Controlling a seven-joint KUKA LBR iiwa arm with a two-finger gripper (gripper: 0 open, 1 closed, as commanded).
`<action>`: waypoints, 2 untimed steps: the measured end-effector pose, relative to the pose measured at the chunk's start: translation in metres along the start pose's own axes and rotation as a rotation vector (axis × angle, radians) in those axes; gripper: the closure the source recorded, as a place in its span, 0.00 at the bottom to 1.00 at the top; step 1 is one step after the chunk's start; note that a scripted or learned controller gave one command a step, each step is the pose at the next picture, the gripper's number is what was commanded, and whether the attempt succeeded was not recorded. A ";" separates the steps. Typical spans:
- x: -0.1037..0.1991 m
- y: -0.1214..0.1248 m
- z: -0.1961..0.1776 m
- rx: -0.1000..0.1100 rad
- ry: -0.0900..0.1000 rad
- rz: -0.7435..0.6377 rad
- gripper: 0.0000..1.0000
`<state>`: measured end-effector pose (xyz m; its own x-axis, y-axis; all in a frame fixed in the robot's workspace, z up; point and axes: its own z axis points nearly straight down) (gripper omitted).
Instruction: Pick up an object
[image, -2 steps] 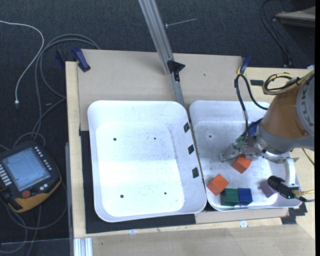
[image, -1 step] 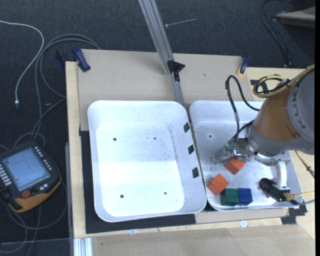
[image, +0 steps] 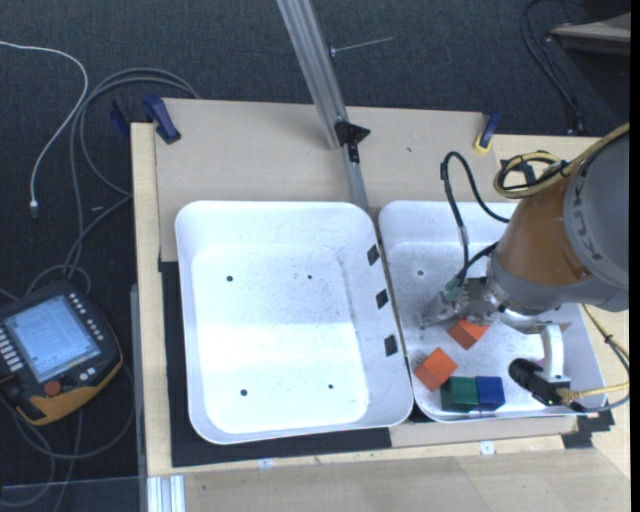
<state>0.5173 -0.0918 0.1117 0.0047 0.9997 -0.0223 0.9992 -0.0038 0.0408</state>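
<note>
Green block (image: 462, 393) and blue block (image: 490, 392) touch at right bin (image: 420, 250) front rim; orange cube (image: 434, 368) just behind. Gripper (image: 462, 312) low over smaller orange block (image: 468, 333), likely its target; claw state unclear.

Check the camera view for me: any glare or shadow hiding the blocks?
Camera view: soft glare washes the left bin floor; the right bin is dimmer under the arm, yet the orange block, green block and blue block read sharply.

Smooth white plastic bins (image: 270, 225), faintly speckled; matt pale wooden bench (image: 250, 150); matt coloured blocks (image: 435, 369); brushed metal rail (image: 312, 55)
</note>
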 end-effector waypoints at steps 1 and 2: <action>0.014 -0.025 -0.094 0.032 0.022 -0.007 0.00; 0.014 -0.026 -0.089 0.040 0.023 -0.006 0.00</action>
<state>0.4879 -0.0760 0.1997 -0.0015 1.0000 0.0002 1.0000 0.0015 0.0008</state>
